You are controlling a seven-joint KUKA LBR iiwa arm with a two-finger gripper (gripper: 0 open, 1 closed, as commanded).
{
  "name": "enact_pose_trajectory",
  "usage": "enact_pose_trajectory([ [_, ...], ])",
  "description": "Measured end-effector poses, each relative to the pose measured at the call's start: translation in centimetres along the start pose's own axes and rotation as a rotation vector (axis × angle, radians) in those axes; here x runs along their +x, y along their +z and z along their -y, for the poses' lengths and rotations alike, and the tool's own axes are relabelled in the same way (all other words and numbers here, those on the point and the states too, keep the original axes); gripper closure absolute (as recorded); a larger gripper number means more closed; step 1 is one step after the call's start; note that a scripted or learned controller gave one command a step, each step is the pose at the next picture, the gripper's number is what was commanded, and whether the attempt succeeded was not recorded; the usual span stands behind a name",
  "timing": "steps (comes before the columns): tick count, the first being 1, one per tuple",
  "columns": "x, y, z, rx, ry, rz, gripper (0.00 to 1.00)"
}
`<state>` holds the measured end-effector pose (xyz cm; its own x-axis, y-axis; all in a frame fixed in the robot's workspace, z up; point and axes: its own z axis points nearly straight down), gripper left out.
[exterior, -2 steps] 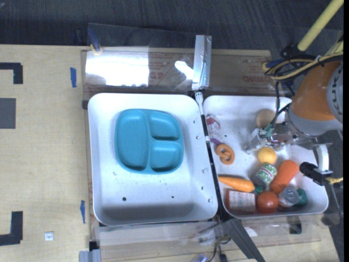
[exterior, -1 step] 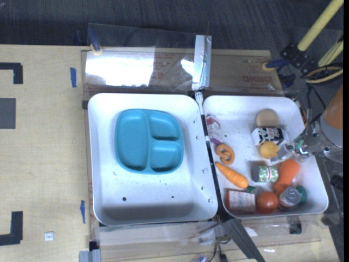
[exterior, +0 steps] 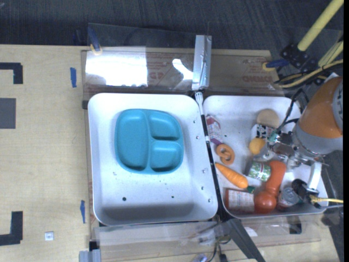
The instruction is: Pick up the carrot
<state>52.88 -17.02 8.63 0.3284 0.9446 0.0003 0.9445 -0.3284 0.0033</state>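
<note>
Carrot [exterior: 233, 175] in right bin [exterior: 240, 107], pincer [exterior: 284, 146] near

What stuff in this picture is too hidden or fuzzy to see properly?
- The gripper: the arm's wrist covers it in the camera view, so its fingers can't be judged.
- The can: partly behind the red bottle, label too small to read.
- The carrot: its leafy end tucks under neighbouring items.
- The box at the right bin's front: print blurred.
</note>
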Motion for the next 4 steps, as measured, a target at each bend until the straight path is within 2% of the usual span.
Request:
enact_pose_trajectory([
  [1, 0.6, 0.1, -6.5, 0.001, -0.208, 0.0, 0.0],
  [2, 10.4, -6.6, -3.5, -0.006, -0.284, -0.005, 0.0],
  [3, 7.5, -9.9, 7.8, 0.005, -0.565, -0.002, 0.0],
  [4, 5.4, -2.0, 6.9, -0.003, -0.935, 0.0, 0.0],
])
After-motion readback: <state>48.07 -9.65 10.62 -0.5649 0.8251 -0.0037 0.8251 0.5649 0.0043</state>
